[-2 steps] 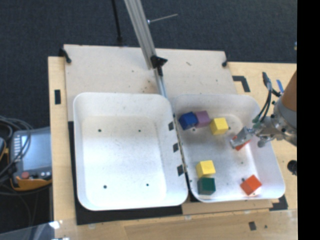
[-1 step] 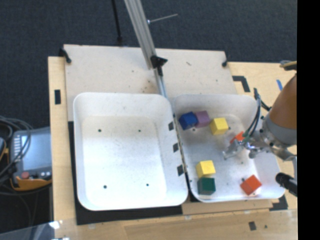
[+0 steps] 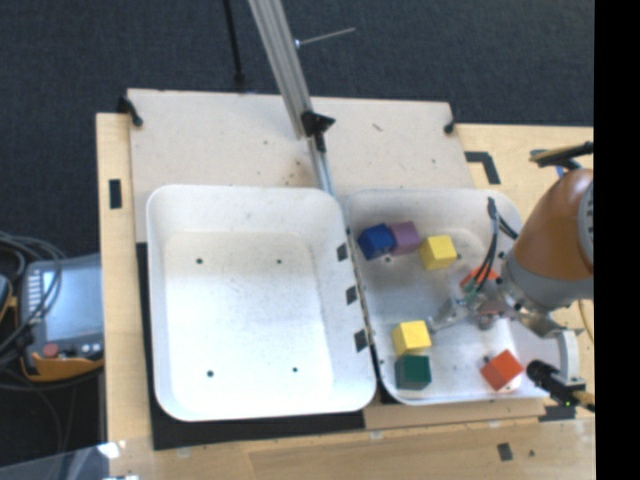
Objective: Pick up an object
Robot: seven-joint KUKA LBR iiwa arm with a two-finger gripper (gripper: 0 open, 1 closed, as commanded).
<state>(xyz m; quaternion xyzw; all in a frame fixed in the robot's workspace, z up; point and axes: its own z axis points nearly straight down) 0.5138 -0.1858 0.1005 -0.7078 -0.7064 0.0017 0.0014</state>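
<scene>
The right bin (image 3: 470,203) holds several small cubes. A blue cube (image 3: 376,240) and a purple cube (image 3: 405,235) touch at the bin's far left, with a yellow cube (image 3: 438,252) just right of them. A second yellow cube (image 3: 411,336) sits against a green cube (image 3: 412,370) near the front left. An orange cube (image 3: 502,370) lies at the front right. My gripper (image 3: 462,308) is low in the right bin's middle, between the far yellow cube and the orange cube, right of the near yellow cube. No cube shows in its grasp.
The left bin (image 3: 160,268) stands beside the right one, sharing a middle wall. A slanted aluminium pole (image 3: 285,58) rises from behind the bins. The arm's orange band (image 3: 555,233) hangs over the right bin's right rim. A screen and cables (image 3: 55,313) sit off the bench's left.
</scene>
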